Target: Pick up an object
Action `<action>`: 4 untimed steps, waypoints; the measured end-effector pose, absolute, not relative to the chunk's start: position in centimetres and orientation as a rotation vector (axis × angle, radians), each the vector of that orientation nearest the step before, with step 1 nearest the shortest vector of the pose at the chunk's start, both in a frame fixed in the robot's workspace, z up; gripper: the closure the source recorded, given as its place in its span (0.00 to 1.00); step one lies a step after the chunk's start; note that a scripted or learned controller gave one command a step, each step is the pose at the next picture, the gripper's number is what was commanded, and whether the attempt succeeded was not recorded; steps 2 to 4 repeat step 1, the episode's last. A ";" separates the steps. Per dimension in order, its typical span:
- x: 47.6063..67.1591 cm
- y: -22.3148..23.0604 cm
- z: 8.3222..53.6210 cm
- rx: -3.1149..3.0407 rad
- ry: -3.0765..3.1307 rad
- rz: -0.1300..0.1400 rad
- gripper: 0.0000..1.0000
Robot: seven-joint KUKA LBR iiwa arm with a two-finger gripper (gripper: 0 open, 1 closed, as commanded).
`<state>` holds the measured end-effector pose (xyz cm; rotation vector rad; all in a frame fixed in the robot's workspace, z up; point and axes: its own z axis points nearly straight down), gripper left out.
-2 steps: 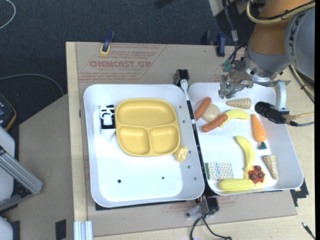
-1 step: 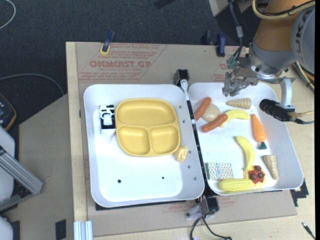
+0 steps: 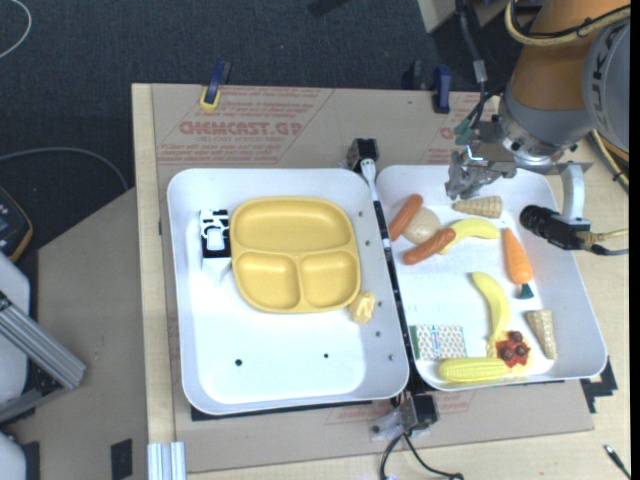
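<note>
Far off to the pincer's left sits the left bin (image 3: 200, 348), and in it a yellow divided plate (image 3: 295, 251) lies flat, with a small black-and-white block (image 3: 214, 233) touching the plate's left edge and a pale yellow scrap (image 3: 362, 308) just off its lower right corner. Closer in, still left of the pincer and a little below it, two orange sausages (image 3: 404, 216) flank a cream-coloured ball (image 3: 423, 222) in the right bin (image 3: 590, 338). Well below the pincer, near the front wall of that bin, a speckled card (image 3: 439, 341) rests beside a corn cob (image 3: 473, 370). The pincer (image 3: 466, 182) itself hangs over the back of the right bin, tips pointing down; from here I cannot tell whether it is spread or pressed together, and nothing shows between its tips. Just under and right of it lies a waffle cone (image 3: 478, 206), with a small banana (image 3: 470, 230) directly below that. Further down, a larger banana (image 3: 492, 303) curves toward a red berry cluster (image 3: 513, 348). To the pincer's lower right a carrot (image 3: 515, 257) lies lengthwise, and beyond it a second cone (image 3: 543, 330) sits near the bin's right wall
</note>
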<state>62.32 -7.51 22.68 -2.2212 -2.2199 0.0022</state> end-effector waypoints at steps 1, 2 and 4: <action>63.1 -7.2 23.2 -2.222 -2.225 -0.003 1.00; 63.1 -7.2 23.2 -2.222 -2.225 -0.003 1.00; 63.1 -7.2 23.2 -2.222 -2.225 -0.003 1.00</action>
